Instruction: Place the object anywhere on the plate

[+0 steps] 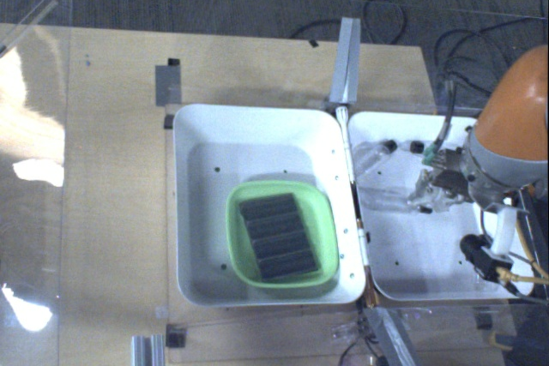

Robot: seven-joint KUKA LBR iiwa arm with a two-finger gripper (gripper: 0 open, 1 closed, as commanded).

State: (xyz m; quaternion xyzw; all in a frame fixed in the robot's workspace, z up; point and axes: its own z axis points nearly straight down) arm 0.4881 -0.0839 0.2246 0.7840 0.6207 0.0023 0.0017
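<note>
A green, square-ish plate [234, 223] sits in the left bin [193, 184], toward its front right. On the plate lies a dark grey ridged block [276, 237], turned slightly off the plate's axis. My gripper [431, 187] hangs over the right bin [403, 266], near its middle right, well apart from the plate and the block. Nothing dark shows at its tip.
The arm's orange band [515, 129] and grey wrist loom over the right bin's right side, with cables [493, 257] trailing below. A grey metal post [346, 64] stands behind the wall shared by the two bins. Wooden bench lies to the left.
</note>
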